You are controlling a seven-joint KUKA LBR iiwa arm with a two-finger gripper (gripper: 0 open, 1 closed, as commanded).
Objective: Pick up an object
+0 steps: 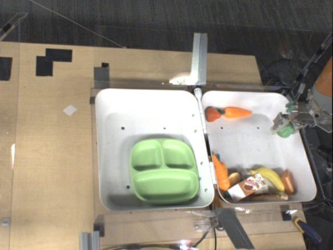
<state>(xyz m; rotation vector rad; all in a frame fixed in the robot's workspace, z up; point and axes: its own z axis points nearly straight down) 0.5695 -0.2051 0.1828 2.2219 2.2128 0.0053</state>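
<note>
My gripper hangs over the right edge of the right bin, on the grey arm that comes in from the right. A small green object sits right at the gripper's tip, close to the bin's right wall; whether it is held is unclear. An orange carrot with a red piece beside it lies at the bin's far side. Along the near side lie an orange vegetable, a yellow banana, a small printed box and a brown-orange item.
The left bin holds a green divided plate toward its near side. A metal post stands behind the seam between the bins. Wooden bench top stretches to the left.
</note>
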